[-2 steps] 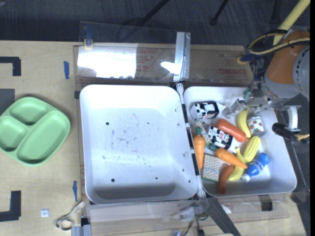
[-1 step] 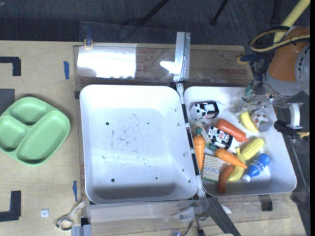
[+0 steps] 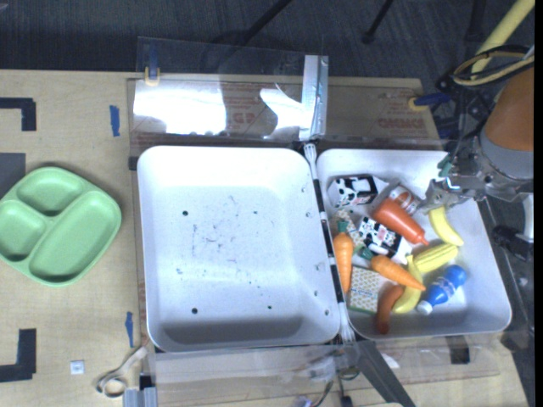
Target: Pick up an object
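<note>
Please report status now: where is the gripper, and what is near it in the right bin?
Gripper over right bin, upper right part. Nothing seen between fingers. Banana just below; orange bottle to its left. Toys crowded together, touching.

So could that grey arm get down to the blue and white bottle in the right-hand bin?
Probably yes. The blue and white plastic bottle lies on top of the pile near the bin's front right, nothing covering it, and the gripper hangs above the same bin.

Dark carpet floor lies beyond the wooden bench (blue-taped).
</note>
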`<state>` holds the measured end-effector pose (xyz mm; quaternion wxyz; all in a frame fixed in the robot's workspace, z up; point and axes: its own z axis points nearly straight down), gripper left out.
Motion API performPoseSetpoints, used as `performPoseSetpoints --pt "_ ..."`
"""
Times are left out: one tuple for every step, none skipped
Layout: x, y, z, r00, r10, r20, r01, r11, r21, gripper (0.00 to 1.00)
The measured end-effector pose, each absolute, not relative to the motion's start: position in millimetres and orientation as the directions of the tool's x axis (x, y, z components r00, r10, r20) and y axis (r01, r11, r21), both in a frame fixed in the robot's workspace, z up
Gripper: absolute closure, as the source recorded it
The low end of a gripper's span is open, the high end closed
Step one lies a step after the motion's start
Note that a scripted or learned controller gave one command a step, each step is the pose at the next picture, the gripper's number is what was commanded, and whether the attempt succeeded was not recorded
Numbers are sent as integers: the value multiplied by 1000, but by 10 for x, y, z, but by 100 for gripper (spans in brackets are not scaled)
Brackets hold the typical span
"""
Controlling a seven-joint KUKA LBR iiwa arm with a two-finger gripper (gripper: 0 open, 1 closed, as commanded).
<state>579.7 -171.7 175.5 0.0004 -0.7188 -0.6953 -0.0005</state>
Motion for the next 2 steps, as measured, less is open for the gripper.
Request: performPoseSetpoints --pt "6222 -1520 1475 -16 1000 -1 1000 16 3 100" --pt "5578 -1372 1930 -62 998 1 998 62 0 100"
